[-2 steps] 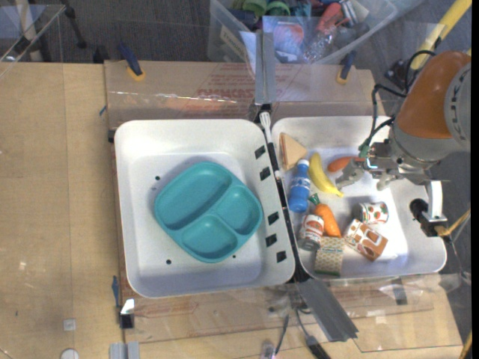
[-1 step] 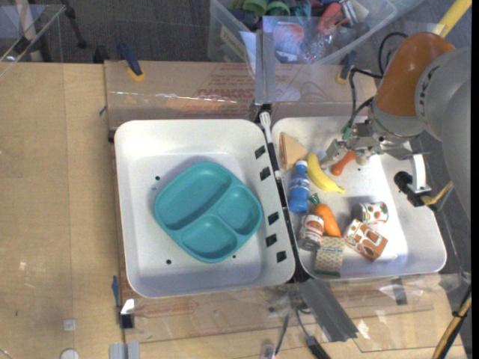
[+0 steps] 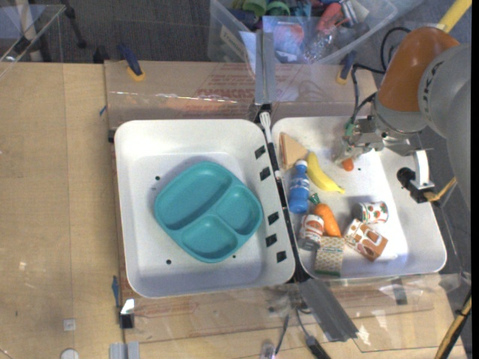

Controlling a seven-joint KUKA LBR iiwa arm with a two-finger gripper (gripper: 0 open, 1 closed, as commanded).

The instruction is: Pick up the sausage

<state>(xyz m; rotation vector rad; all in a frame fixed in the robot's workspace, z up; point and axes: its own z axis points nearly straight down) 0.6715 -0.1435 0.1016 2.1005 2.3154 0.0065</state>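
The bench [image 3: 52, 200] carries two white bins side by side. The left bin [image 3: 135, 144] holds a teal divided plate [image 3: 207, 211]. The right bin [image 3: 419, 234] holds the clutter, and the grey arm [image 3: 419, 73] reaches into its far end from the right.

The jaws hang low over the far part of the right bin, pointing down and a little toward the divider. They are too small and dark here to tell how far open they stand, or whether they have hold of anything.

A small orange-red piece, which I take to be the sausage [image 3: 348, 164], lies just below the jaws on their near side, on the bin floor and touching or almost touching them. So little of it shows that its long axis cannot be read. The banana [image 3: 323, 174] lies just to its left, apart from it. The carrot [image 3: 327, 219], also orange, lies further toward the near edge.
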